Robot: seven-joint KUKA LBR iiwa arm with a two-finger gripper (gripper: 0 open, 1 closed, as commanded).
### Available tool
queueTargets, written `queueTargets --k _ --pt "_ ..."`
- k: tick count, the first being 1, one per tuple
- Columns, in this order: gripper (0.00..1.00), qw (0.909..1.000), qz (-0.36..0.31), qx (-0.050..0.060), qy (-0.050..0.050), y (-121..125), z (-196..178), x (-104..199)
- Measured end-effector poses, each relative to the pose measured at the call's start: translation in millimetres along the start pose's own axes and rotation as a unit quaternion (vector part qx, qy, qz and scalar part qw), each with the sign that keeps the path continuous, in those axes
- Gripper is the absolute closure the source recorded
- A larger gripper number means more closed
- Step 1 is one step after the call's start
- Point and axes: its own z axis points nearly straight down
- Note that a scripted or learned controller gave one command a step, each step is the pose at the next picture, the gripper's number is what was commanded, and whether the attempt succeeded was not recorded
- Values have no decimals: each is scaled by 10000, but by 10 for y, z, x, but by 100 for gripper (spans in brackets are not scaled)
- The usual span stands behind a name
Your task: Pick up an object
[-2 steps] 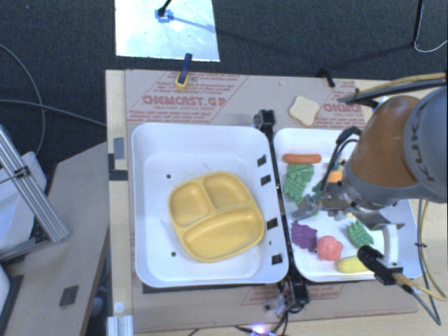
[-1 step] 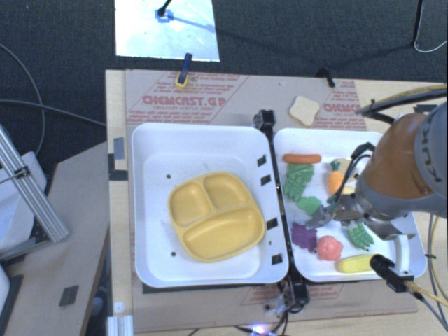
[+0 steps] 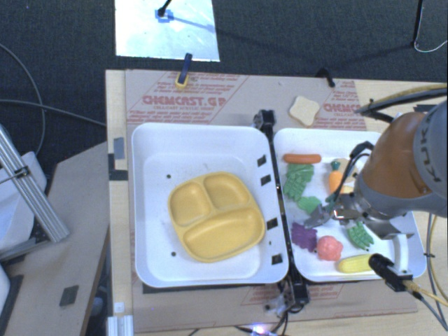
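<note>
The right bin (image 3: 413, 257) holds several toy foods: a red sausage (image 3: 302, 158), a leafy green piece (image 3: 299, 180), a small green piece (image 3: 308, 204), an orange carrot (image 3: 337, 178), a purple piece (image 3: 304, 235), a pink-red ball (image 3: 330, 247), a yellow piece (image 3: 355, 262) and a dark green piece (image 3: 361, 236). My gripper (image 3: 320, 214) hangs low over the middle of this bin, between the small green piece and the purple piece. The arm's orange band (image 3: 395, 159) hides part of the bin's right side. I see nothing held.
The left bin (image 3: 150, 187) holds a yellow divided plate (image 3: 215, 215). A toast slice (image 3: 304, 110) lies on the bench behind the right bin. A blue and yellow tool (image 3: 183, 71) lies at the bench's back edge. Black clips line the divider between the bins.
</note>
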Motion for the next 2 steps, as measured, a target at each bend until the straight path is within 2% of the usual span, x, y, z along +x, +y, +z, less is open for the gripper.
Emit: queueTargets --k 1,2 --pt "0 9999 -58 -98 14 35 -1713 650" --pt "0 10000 -55 59 11 -9 -370 1473"
